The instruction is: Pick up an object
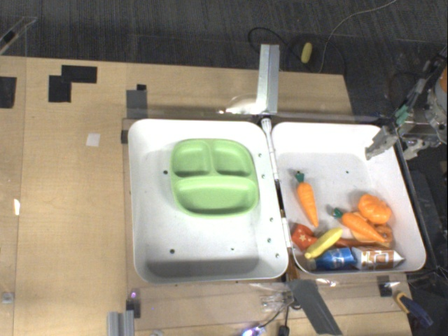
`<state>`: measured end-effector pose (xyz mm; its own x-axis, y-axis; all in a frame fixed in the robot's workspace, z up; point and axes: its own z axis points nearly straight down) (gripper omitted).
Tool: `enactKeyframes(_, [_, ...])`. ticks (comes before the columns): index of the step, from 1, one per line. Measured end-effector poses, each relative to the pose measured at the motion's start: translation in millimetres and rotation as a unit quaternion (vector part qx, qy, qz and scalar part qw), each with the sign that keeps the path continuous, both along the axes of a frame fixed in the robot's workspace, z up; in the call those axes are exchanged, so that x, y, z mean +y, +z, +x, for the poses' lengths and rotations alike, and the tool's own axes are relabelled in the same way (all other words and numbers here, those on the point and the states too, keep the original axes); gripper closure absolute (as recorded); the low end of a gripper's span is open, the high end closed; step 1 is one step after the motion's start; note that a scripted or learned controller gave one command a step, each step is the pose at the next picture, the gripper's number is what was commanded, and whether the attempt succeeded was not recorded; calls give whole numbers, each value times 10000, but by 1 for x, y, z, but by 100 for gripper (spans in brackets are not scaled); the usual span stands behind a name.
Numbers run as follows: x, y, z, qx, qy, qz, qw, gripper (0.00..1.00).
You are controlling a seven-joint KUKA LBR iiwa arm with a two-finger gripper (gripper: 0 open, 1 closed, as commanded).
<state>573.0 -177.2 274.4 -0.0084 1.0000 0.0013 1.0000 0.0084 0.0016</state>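
Counting contents: left bin (140,208) holds one green divided plate (213,176) with three compartments. Right bin (329,142) holds two carrots (one (306,198) alone near the middle, one (362,226) by the near right corner), one small orange pumpkin (374,208), one red tomato (302,236), one yellow banana (325,243) and one blue-labelled bottle (355,259) lying along the near wall. Gripper (381,142) sits over the far right corner of the right bin, nothing between its fingers; opening cannot be judged.

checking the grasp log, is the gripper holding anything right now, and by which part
Nothing is held: the grey two-finger gripper sits at the right white bin's far right corner, apart from the toy food.
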Motion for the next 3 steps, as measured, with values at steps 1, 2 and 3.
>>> enactKeyframes(1, [67, -75, -13, 16, -473, 5, 9989, 0])
enactKeyframes(2, [87, -185, -11, -50, 643, -2, 9979, 0])
enactKeyframes(3, [89, -174, -7, -75, 665, 15, 9978, 100])
